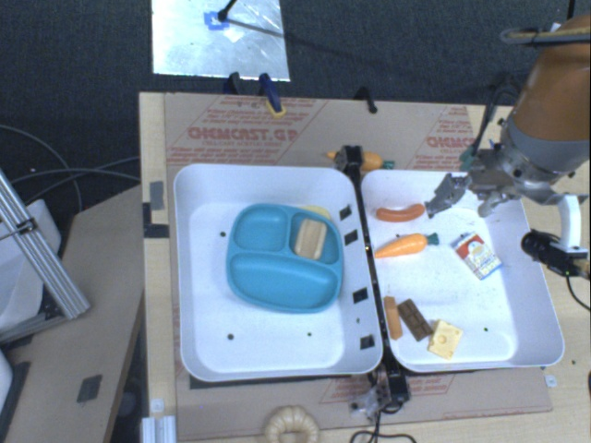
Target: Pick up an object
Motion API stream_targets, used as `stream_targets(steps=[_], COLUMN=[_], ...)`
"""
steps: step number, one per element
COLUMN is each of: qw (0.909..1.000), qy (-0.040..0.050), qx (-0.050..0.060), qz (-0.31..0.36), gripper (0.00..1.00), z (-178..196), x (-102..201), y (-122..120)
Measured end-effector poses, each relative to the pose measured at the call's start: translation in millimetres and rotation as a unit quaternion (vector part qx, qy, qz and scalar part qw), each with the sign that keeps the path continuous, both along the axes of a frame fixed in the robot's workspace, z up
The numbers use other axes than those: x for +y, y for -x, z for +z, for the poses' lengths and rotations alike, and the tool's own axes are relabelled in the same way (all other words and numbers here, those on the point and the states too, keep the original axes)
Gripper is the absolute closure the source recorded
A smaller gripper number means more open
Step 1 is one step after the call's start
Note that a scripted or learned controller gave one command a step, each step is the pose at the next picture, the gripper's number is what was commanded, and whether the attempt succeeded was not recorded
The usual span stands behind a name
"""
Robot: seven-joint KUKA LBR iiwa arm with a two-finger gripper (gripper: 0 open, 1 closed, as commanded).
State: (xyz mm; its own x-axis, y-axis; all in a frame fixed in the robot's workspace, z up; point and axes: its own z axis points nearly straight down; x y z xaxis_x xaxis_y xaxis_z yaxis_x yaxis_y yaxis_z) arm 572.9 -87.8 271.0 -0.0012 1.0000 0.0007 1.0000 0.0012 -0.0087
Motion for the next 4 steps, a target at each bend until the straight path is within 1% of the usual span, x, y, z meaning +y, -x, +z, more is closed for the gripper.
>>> stream_targets(steps=[1,2,3,4], qw=[1.0,1.0,1.0,1.0], qy=[0.0004,0.0003,0.0001,-0.0002], qx=[-0.005,-0.003,-0.003,-0.003], qz=[0.001,0.0,0.0,0.0], gripper=[0.0,0.0,0.0,0.0], z=[6,-38,-99,-143], x=[0,-3,-5,2], y=[-2,4,9,7])
